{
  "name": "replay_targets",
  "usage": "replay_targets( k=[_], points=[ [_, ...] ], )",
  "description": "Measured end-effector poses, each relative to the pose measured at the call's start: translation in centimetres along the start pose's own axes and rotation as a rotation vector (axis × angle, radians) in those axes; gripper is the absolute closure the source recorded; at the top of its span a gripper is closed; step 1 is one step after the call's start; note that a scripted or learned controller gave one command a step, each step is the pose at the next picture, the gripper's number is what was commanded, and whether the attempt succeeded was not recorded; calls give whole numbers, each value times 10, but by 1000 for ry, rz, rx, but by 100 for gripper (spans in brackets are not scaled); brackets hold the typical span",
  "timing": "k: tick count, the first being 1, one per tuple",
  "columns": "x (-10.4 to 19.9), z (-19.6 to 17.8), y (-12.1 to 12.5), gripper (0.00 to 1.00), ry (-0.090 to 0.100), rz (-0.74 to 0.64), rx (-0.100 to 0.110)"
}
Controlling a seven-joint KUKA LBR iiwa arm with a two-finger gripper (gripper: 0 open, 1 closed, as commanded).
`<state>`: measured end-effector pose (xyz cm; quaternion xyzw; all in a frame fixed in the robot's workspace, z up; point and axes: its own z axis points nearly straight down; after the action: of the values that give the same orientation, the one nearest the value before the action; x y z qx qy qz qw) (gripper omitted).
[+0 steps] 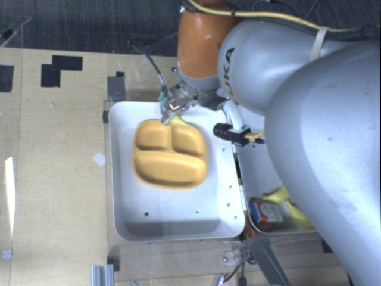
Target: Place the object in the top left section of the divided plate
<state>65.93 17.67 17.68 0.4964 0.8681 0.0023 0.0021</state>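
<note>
A: Camera view, left bin?
B: Shallow white left bin [125, 213] is carrying a yellow three-section divided plate [169, 154]. The gripper [171, 107] is hovering at its top edge, clenching a small yellow-green object [177, 121].
A: Right bin?
B: Yellow banana [286, 204] and red-labelled can [266, 214] are lying there.

Open bin floor [172, 219] below the plate [169, 154]; arm [286, 70] overhanging right.
</note>
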Motion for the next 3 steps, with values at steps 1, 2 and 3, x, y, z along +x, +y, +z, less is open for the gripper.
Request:
replay_targets(
  k=[1,2,3],
  points=[
    [0,-1,0,0,0,0,-1],
    [-1,-13,2,100,-2,-2,-9],
    [-45,-81,-42,100,-1,351,0]
  ],
)
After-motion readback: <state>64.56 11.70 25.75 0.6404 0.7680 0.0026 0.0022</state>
